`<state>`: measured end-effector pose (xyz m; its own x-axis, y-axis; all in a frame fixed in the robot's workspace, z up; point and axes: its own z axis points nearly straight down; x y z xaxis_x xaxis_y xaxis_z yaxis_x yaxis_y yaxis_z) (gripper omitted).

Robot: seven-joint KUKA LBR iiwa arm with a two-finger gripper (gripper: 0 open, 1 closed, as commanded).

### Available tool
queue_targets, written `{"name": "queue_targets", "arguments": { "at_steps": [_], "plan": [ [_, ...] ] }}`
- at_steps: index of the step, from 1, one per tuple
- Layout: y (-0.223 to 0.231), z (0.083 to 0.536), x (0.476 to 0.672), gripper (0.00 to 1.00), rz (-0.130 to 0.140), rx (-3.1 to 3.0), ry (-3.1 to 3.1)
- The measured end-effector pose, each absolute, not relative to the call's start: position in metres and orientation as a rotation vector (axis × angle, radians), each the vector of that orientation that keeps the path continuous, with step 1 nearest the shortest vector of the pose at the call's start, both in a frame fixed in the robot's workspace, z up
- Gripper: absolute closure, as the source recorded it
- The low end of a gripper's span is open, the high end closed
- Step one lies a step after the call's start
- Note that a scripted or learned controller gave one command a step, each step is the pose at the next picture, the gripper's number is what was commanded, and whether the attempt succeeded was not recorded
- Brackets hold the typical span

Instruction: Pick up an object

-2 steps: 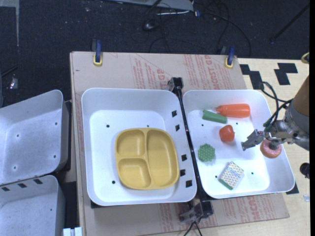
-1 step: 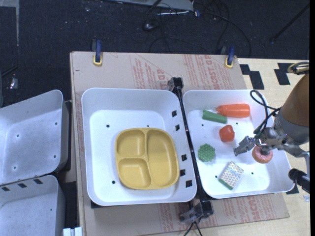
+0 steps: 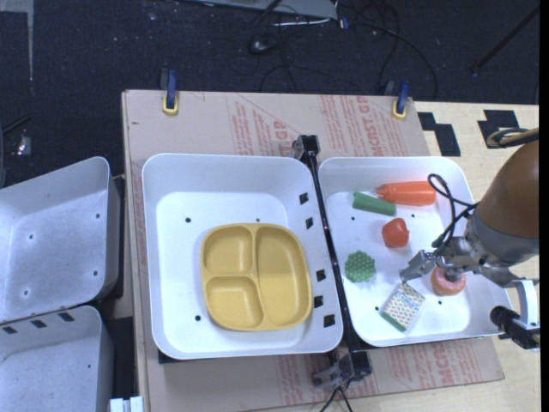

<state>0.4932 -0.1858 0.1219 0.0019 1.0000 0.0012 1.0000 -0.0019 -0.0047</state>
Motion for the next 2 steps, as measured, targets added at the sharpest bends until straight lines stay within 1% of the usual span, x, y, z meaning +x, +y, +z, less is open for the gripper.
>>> {"name": "queue_targets", "arguments": {
  "at_steps": [1, 2],
  "plan": [
    [-0.186, 0.096, 0.495, 0.00, -0.004, -2.225, -2.222],
    [-0.190, 0.109, 0.498, 1.00, -0.004, -2.242, -2.233]
  ]
}}
